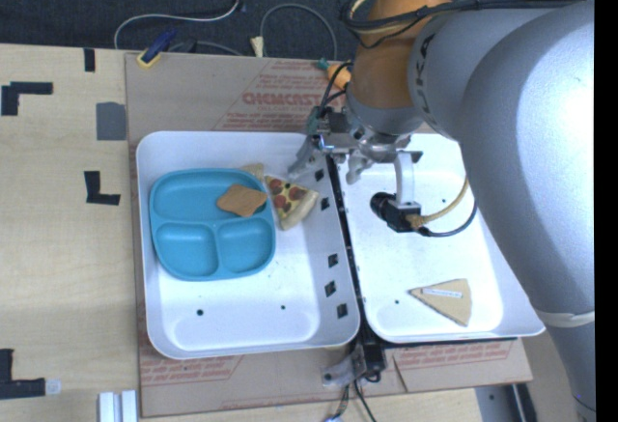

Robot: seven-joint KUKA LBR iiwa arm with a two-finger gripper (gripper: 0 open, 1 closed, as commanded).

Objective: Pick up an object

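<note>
Hovering end effector (326, 154), grip state unclear, 2 bins (232, 333), 1 blue plate (193, 237), seemingly 3 food pieces.

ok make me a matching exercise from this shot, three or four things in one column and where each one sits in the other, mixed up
Things:
1. blue divided plate
2. pizza slice
3. tan wedge
4. brown cracker

Places:
A. floor of the right bin
B. on the plate's upper right part
C. left side of the left bin
D. left bin, just off the plate's right edge

Pairs: 1-C, 2-D, 3-A, 4-B
</note>
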